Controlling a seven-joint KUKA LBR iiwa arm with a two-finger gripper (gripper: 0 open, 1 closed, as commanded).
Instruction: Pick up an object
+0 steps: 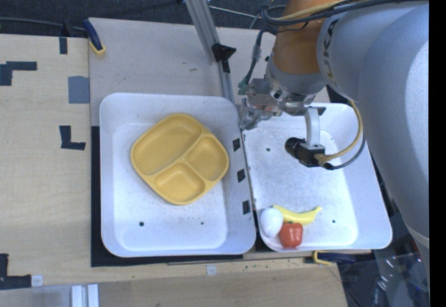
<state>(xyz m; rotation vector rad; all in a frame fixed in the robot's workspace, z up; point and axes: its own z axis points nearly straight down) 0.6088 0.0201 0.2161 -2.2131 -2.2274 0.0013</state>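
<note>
Gripper (249, 120) sits at the right bin's (348, 229) 11 o'clock corner; finger state cannot be told. Banana (301, 214), white egg (270, 223) and red pepper (291, 234) cluster at 6 o'clock. Yellow tray (180, 158) occupies the left bin (118, 229).

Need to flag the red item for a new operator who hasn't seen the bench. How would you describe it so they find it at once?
Start at the right-hand white bin and go to its near left corner, where three small items cluster. The red item sits lowest there, touching a white egg-shaped object on its left, under a yellow banana. It is the one red piece in either bin.
</note>
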